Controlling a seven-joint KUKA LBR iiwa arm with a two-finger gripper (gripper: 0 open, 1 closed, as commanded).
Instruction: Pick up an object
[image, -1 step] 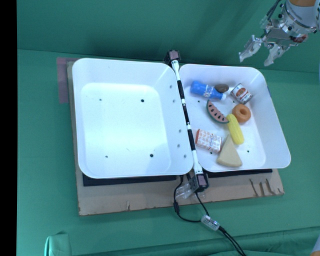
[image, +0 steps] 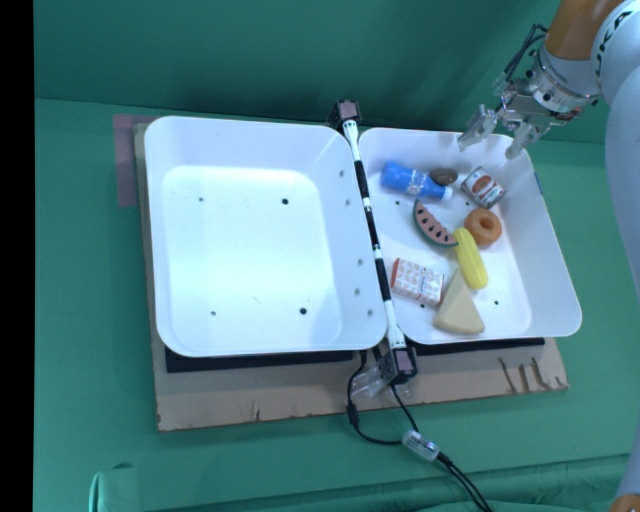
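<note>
A robotics lab: green-draped bench (image: 100, 250), two white bins (image: 250, 330) on cardboard (image: 300, 405), trailing cables (image: 440, 460)

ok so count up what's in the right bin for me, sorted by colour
Blue: 1, the bottle
Brown: 1, the small round thing
Red and white: 2, the can, the packet
Red and green: 1, the watermelon slice
Orange: 1, the doughnut
Yellow: 2, the corn, the cheese wedge
Total: 8

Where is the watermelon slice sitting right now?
The watermelon slice lies in the right bin, near its middle, just below the blue bottle and left of the donut, above the corn cob.
</note>
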